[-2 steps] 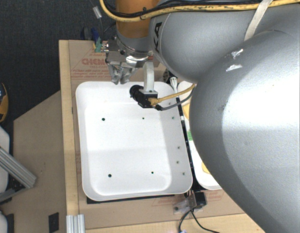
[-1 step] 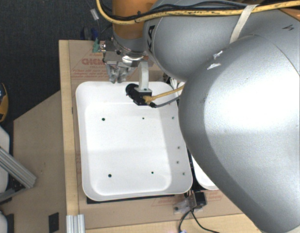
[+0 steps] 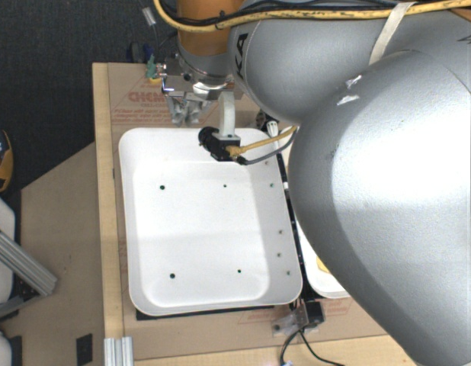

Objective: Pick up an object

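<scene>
Seen from above the bench point(image 3: 106, 227), the grey arm point(image 3: 373, 174) reaches in from the right and covers most of the right side of the scene, its orange band point(image 3: 213, 6) at the top of the view with a yellow-and-black cable point(image 3: 312, 12) draped across it. The gripper point(image 3: 201, 120) hangs over the far rim of the left bin point(image 3: 132, 204), above the brown board that lines the bench there. We cannot tell whether the gripper is wide, narrow or holding anything, because the slant of the view and the wrist above it hide the answer.

Just below the gripper, at the bin's far edge, we see a small black piece point(image 3: 214, 145) with a tan stalk point(image 3: 254, 148) running off to the right toward the arm. We cannot say whether this is a loose object or part of the tool. The left bin's white floor shows four small dark dots.

Of the right bin point(image 3: 327, 284), we see a narrow white strip beside the arm, and a yellow patch point(image 3: 322, 264) lies in it, too hidden to identify.
</scene>
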Tool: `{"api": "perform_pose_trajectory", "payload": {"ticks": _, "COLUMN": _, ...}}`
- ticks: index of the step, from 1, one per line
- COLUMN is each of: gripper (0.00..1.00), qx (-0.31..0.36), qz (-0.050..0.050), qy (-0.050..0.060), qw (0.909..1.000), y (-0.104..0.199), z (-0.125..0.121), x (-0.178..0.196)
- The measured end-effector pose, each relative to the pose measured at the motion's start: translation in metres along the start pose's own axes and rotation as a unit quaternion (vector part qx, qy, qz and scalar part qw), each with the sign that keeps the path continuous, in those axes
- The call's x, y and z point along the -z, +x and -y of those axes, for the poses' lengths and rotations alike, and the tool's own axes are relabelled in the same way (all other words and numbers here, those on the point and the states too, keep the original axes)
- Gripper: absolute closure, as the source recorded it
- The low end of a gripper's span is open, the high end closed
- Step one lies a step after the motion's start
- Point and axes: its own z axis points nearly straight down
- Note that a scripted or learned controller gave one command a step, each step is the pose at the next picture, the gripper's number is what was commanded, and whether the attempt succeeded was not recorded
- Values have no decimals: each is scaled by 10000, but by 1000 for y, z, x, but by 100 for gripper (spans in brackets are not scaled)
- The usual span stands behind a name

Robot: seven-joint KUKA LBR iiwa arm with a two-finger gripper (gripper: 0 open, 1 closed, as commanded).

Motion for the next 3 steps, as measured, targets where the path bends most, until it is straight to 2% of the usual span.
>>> {"api": "perform_pose_trajectory", "payload": {"ticks": 1, "gripper": 100, "qx": 6, "qz": 1, "qy": -13, "qw": 10000, "y": 1, "z": 0, "x": 10}}
{"api": "perform_pose_trajectory", "payload": {"ticks": 2, "gripper": 100, "qx": -15, "qz": 7, "qy": 63, "qw": 10000, "y": -1, "z": 33, "x": -14}}
{"api": "perform_pose_trajectory", "payload": {"ticks": 3, "gripper": 100, "qx": -10, "qz": -1, "qy": 30, "qw": 10000, "y": 0, "z": 31, "x": -2}}
